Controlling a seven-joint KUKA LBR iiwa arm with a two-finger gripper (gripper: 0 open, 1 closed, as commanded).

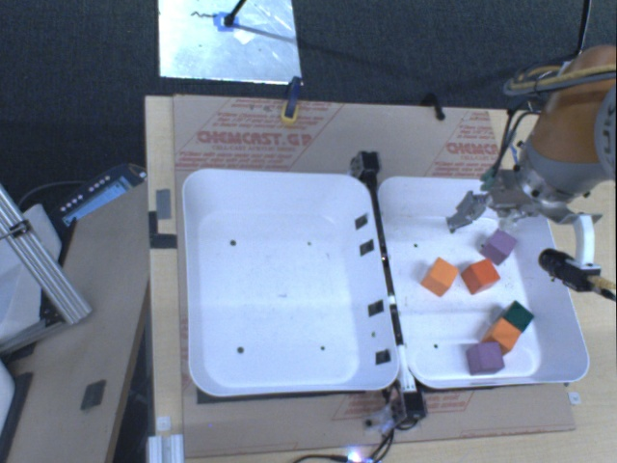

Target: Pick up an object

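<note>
Several small blocks lie in the right bin [564,355]. A purple block [498,247] sits nearest the arm, with an orange block [440,277] and a red-orange block [480,276] just in front of it. Closer to the front are a dark green block [518,315], another orange block [502,335] touching it, and a second purple block [485,358]. My gripper [480,222] hovers over the back of the right bin, just behind the first purple block. It is open, with nothing between its fingers.
The left bin [207,355] lies beside the right one, and a black hinged divider [381,278] runs between them. Both rest on a cardboard sheet [241,133]. A black part of the arm [569,268] overhangs the right bin's right rim.
</note>
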